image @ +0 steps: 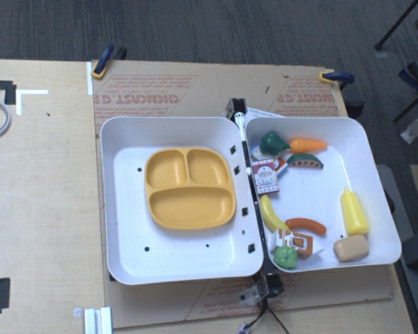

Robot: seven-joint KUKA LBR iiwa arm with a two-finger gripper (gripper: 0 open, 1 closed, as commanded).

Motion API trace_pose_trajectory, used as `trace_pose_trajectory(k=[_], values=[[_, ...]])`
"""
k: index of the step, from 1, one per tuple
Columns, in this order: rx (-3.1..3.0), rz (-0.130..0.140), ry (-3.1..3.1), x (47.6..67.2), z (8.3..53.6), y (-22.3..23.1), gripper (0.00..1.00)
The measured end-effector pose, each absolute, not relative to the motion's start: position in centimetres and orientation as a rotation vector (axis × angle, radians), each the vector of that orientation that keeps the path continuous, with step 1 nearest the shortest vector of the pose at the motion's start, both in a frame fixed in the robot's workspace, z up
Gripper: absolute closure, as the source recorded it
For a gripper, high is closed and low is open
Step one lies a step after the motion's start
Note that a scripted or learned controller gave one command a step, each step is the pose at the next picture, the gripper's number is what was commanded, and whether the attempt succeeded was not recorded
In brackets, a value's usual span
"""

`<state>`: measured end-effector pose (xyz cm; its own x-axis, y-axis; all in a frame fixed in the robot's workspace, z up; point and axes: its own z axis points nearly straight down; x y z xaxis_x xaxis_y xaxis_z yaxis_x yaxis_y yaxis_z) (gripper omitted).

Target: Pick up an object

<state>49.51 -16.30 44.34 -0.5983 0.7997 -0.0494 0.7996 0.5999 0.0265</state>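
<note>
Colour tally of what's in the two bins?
Yellow: 3 – divided plate, banana, bottle
Green: 3 – vegetable, watermelon slice, round item
Orange/red: 2 – carrot, sausage
Tan: 1 – bread
Printed cartons: 2 –
Total: 11

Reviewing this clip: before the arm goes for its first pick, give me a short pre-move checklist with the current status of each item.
1. Candidate objects present in the right bin: ok; a yellow bottle, carrot, sausage and banana lie there.
2. An isolated target available: ok; the yellow bottle lies apart from the others, with bare bin floor on both sides.
3. Clutter near the divider: not ok; the banana, a small carton and green items crowd the bin's left wall.
4. Left bin contents: ok; a yellow divided plate sits flat.
5. Gripper state: cannot tell.
</note>
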Motion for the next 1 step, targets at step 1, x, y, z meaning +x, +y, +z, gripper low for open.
trace_pose_trajectory(k=[1], values=[[0.910, 0.000, 3.004, 48.93, 34.79, -16.36, 1.00]])
